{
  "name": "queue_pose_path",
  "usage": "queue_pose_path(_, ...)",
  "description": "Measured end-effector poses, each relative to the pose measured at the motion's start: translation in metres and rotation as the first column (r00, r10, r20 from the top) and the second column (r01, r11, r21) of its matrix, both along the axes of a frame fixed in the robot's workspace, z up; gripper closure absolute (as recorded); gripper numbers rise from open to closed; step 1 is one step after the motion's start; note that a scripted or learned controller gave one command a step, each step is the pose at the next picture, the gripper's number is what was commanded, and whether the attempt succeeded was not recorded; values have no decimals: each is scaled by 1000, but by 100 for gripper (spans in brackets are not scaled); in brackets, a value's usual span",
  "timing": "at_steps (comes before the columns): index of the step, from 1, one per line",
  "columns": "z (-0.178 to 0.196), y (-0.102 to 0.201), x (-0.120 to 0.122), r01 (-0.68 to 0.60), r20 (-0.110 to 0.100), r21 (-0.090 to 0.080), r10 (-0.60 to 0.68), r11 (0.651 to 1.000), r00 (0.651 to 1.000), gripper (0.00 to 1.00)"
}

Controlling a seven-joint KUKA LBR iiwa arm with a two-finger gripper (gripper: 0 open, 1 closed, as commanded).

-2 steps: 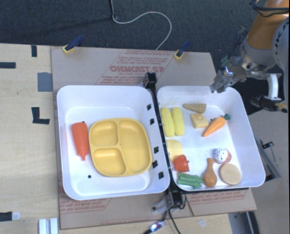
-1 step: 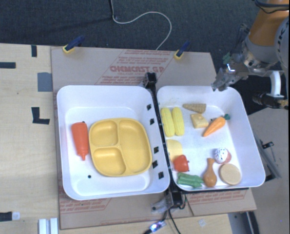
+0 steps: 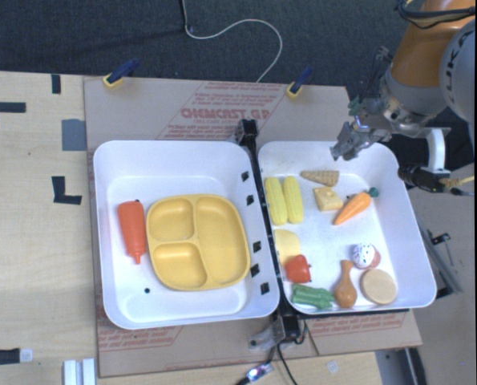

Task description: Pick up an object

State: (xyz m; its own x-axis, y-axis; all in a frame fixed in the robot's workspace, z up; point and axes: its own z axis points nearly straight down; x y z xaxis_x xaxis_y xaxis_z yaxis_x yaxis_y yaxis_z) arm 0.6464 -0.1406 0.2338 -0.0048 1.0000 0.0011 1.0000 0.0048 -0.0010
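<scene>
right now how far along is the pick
Nothing looks picked yet. The gripper is over the far rim of the right bin, nothing visible between its fingers. The carrot, cheese wedge and corn all lie in the bin. Reaching down, grasping and lifting remain.

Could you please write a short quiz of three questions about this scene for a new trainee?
1. True or false: the yellow divided plate lies in the left bin.
2. Which item lies beside that plate? A) red sausage B) carrot C) chicken drumstick
3. Fill in: the gripper hangs over the ____ bin's far edge.

Key: 1 true; 2 A; 3 right.
</scene>
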Motion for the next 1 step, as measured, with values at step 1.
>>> queue_pose_path(1,-12,50,-28,0,-2,0,0,1000,1000,100)
